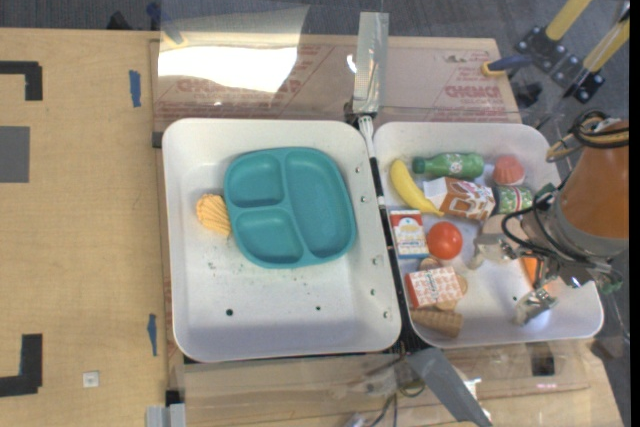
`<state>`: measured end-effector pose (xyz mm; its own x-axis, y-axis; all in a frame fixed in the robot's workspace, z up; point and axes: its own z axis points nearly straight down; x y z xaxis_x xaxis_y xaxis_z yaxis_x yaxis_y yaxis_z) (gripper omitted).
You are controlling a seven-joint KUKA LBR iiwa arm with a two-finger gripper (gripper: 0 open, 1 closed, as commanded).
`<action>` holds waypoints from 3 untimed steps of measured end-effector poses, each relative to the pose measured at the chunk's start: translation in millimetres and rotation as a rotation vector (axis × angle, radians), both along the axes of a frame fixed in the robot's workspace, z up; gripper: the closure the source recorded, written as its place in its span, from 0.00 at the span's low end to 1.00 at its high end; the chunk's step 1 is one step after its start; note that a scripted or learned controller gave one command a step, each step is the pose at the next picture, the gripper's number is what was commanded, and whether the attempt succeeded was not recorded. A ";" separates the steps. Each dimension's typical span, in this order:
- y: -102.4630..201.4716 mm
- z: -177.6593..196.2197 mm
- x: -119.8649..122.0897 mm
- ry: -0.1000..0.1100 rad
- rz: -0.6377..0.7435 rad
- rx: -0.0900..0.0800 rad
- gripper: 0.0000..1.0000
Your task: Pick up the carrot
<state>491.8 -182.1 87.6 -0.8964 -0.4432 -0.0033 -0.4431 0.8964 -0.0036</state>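
The arm reaches in from the right over the right bin (pixel 590 315), and its jaws hang low near that bin's near right corner, spread apart with one silvery finger (pixel 490 250) toward the middle of the bin and the other (pixel 533 305) nearer the front wall. Between those fingers, partly tucked under the dark cabling of the wrist, lies a short orange piece that looks like the carrot (pixel 530 268); whether the fingers touch it I cannot tell, and it seems to rest on the bin floor rather than in a grip. Above the jaws the orange band (pixel 600 190) of the arm covers the bin's right edge. Just left of the jaws sit a red tomato (pixel 445 240) and a small white carton (pixel 408 233), with a red and white box (pixel 436 287) and a tan waffle-like piece (pixel 438 320) nearer the front. Toward the far wall lie a yellow banana (pixel 410 187), a green bottle (pixel 448 165), an orange and white packet (pixel 468 202), a red-topped can (pixel 508 170) and a green tin (pixel 515 200). The left bin (pixel 200 315) holds a teal divided plate (pixel 290 205) with a small yellow shell-shaped piece (pixel 212 212) touching its left edge. Both bins rest on the bench (pixel 70 235).
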 end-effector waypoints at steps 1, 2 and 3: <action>0.0 12.2 2.0 -0.006 0.001 -0.002 1.00; 49.0 84.2 18.5 -0.008 -0.117 0.003 1.00; 93.2 122.8 34.7 -0.005 0.085 0.002 1.00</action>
